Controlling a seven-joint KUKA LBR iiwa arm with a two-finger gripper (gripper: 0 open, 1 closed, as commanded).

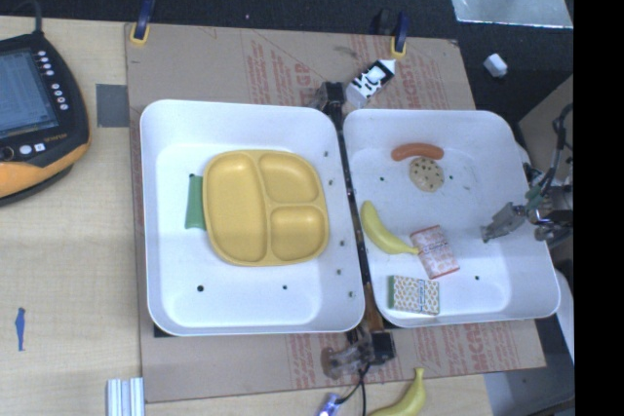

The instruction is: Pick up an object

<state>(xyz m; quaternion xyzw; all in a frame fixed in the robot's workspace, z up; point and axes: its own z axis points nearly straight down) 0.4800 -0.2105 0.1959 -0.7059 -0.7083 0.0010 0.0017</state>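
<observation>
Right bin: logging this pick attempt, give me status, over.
Gripper low at right bin east edge, nothing seen between fingers. Banana, hot dog, cookie, packets untouched. Path clear.

- Wooden bench [68, 268], overlaid by a brown cardboard sheet [292, 63].
- Two white bins [166, 307] [487, 127], set side by side on the sheet.
- Teach pendant [34, 112], placed at left.
- A banana [405, 397], seen at the front edge.

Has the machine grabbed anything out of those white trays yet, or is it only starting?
Nothing looks picked up yet. The banana, hot dog, cookie and two small packets all lie in the right bin. The gripper sits low at that bin's right side, apart from them all. Closing on an object and lifting it remain.
</observation>
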